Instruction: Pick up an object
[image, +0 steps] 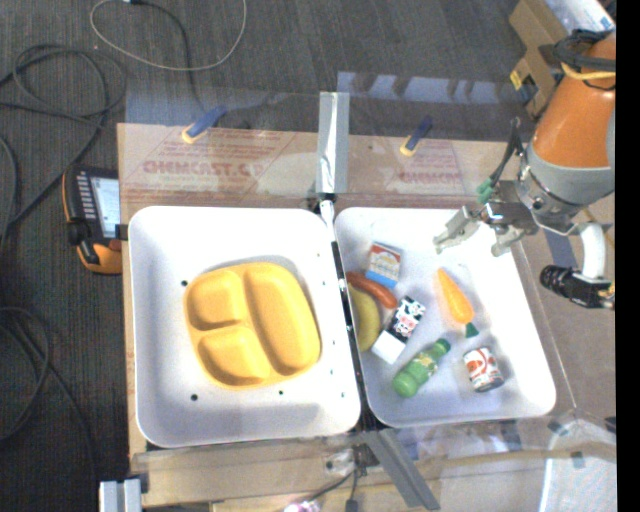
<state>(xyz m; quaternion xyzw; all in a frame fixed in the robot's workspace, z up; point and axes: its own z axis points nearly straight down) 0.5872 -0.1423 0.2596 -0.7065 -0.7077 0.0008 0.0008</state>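
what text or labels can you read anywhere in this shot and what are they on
"CHEMCAST": faint reddish print on the protective sheet behind the left bin, only partly legible; the smaller line under it is blurred.
Similar reddish print on the sheet behind the right bin: too faint to read.
Small carton, can, green bottle and cow-print carton: labels too small to read.
Orange handheld device: screen unreadable.

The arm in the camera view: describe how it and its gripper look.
The arm is a rounded orange shell above a grey wrist ring. Below it, the gripper is pale metal with thin light fingers, small green and red bits beside its mount, and a white-and-black cylindrical fitting on one side.
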